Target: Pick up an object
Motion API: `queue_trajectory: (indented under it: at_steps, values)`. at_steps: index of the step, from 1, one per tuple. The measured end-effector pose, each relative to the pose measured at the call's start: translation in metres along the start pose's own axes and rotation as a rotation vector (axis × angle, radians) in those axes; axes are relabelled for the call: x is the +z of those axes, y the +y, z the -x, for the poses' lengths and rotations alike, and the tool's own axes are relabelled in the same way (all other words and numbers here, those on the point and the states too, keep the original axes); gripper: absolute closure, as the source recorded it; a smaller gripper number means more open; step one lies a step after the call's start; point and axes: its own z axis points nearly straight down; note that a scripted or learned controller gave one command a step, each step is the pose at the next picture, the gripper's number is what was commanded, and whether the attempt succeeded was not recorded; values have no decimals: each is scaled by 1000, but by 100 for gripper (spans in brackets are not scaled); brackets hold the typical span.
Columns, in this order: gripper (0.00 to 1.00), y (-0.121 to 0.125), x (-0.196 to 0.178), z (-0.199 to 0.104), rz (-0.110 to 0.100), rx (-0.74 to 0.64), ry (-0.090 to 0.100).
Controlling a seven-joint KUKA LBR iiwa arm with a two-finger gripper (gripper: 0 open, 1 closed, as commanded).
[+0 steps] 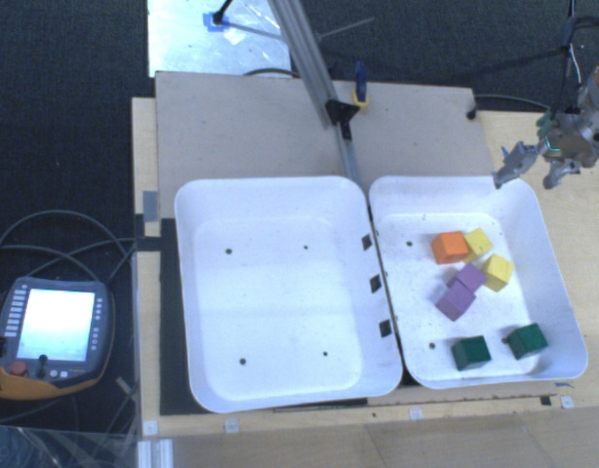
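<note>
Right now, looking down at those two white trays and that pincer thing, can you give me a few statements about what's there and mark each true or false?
1. All the blocks lie in the right bin. True.
2. The pincer holds the orange block. False: it hovers by the bin's upper right corner with nothing between its fingers.
3. There are two green blocks. True.
4. The purple blocks sit in the left bin. False: they lie in the right one.
5. The yellow blocks lie right of the orange one. True.
</note>
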Motion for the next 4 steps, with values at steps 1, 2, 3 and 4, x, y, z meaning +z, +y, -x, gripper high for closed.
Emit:
queue_trajectory:
  at_steps: [1, 2, 3, 4]
  values:
    - [0, 0, 0, 0, 0, 0, -1]
    - [0, -10, 51, 2, -4, 4, 0]
    - [0, -18, 105, -5, -4, 3, 1]
    - [0, -16, 160, -13, 2, 2, 0]
